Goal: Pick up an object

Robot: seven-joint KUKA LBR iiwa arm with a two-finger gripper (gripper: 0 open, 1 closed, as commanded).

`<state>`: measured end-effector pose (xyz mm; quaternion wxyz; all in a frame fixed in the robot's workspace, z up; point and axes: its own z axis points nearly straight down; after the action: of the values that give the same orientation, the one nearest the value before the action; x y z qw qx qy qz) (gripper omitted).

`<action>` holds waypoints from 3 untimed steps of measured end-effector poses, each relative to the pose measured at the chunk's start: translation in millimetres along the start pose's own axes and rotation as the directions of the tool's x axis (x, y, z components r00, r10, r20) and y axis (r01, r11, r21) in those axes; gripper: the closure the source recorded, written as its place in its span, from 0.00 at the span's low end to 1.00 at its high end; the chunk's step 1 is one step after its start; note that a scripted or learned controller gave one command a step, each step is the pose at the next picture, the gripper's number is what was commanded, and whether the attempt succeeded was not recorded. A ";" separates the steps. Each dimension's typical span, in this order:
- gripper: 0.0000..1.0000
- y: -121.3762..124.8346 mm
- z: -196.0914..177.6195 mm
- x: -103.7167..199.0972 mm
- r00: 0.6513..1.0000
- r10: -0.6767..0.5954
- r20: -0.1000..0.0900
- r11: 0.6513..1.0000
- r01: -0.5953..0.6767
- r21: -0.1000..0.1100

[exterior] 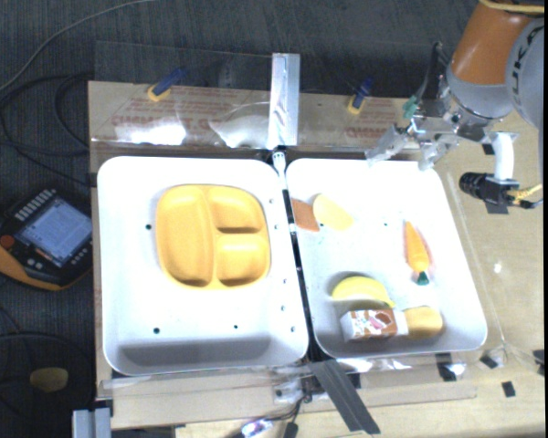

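My claw (418, 140), grip unreadable, hovers over the right bin's (457, 245) far rim; descending here risks striking plastic, missing the carrot (416, 246).

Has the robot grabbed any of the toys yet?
Not yet. The gripper hovers over the top edge of the right bin with nothing between its fingers. The carrot, banana, small box and yellow block all lie in that bin. Reaching down, closing on one and lifting is left.
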<state>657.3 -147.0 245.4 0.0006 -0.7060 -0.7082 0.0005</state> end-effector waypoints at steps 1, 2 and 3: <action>0.00 -36.0 151.7 -39.7 1.000 0.032 0.000 0.999 -0.032 -0.002; 0.00 -36.0 151.8 -39.6 0.999 0.032 0.000 0.999 -0.032 -0.002; 0.00 -72.8 92.2 -68.4 0.999 0.043 0.001 0.999 -0.043 -0.001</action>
<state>584.6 -215.6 153.3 0.0000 -0.7211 -0.6929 0.0006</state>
